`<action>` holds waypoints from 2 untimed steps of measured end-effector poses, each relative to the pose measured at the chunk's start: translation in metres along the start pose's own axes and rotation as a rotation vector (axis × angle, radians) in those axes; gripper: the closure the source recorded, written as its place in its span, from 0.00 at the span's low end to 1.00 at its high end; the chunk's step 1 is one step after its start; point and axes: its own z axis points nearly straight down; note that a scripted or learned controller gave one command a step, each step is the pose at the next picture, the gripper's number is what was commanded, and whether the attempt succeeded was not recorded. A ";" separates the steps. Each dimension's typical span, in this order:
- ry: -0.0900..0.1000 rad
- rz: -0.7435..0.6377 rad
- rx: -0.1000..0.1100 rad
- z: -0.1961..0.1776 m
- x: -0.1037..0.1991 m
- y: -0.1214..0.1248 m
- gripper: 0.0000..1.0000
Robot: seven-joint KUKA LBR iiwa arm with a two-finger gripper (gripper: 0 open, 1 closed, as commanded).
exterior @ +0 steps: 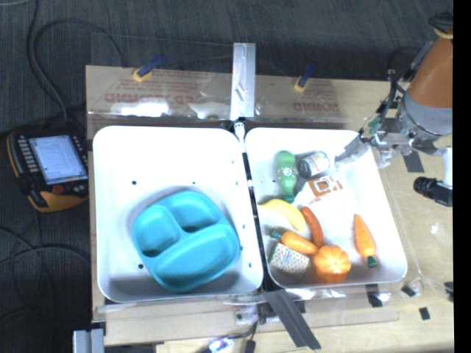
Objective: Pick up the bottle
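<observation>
I see the gripper (352, 153) empty, spread beside the bottle (287, 170); I'd center over it, then descend.

Green bottle (285, 169), blue divided plate (187, 237), orange carrots (363, 238), white bins (118, 153).

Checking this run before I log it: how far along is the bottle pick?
Done: the arm has reached in over the right bin, with the gripper low at its upper right part. In hand: nothing visibly gripped. The green bottle lies among the toy food, left of the gripper and apart from it, with a small can between them. Left: reach the bottle, close on it, lift it.
</observation>
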 end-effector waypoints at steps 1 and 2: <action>-0.003 0.018 0.001 0.108 0.046 0.071 0.00; -0.006 -0.090 -0.012 0.131 0.065 0.028 0.00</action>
